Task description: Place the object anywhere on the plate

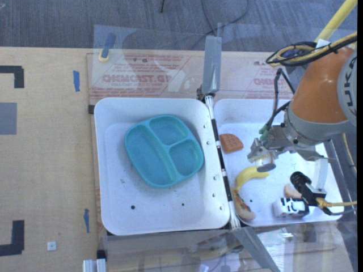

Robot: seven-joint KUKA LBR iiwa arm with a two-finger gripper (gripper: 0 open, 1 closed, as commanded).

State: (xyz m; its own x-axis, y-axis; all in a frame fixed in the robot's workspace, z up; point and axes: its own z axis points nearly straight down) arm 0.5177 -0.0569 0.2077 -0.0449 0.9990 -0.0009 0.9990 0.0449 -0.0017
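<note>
A blue three-compartment plate (164, 150) lies in the left bin (113, 208), with nothing on it. In the right bin (244, 109), a yellow banana (248, 177) lies near the middle. My gripper (262, 156) hangs right above the banana's upper right end. An orange-brown wedge (231, 143) sits to the gripper's left, close to the divider. A tan and yellow piece (243, 205) rests at the right bin's front left corner.
The arm's orange and grey body (323, 95) covers the right bin's far right part. A grey metal post (211, 67) stands behind the seam between the bins. Taped cardboard lies behind both bins.
</note>
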